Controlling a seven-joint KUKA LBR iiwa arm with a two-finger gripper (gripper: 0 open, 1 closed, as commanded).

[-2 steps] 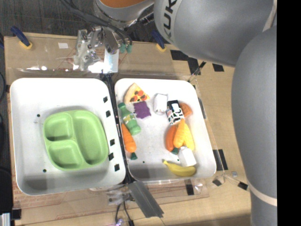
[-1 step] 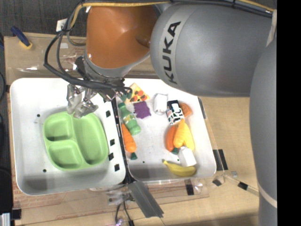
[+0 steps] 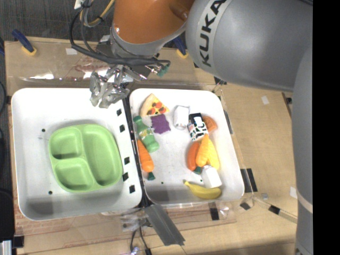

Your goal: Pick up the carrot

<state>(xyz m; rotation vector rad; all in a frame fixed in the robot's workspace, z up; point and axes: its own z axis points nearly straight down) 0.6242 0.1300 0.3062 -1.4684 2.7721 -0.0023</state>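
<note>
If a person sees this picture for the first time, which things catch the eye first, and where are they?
The huge grey and orange arm fills the top, its gripper hanging over the far edge of the left bin. A bright green divided plate lies alone in that bin. The right bin is crowded with toy food, the carrot lying along its left wall.

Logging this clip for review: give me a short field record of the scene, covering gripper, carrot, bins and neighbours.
gripper: above the far edge of the bins, near the divider; nothing visibly held
carrot: in the right bin, along its left wall
neighbours: green bottle just beyond the carrot; banana near the front
left bin: holds a green tray
task status: carrot not yet picked up
</note>
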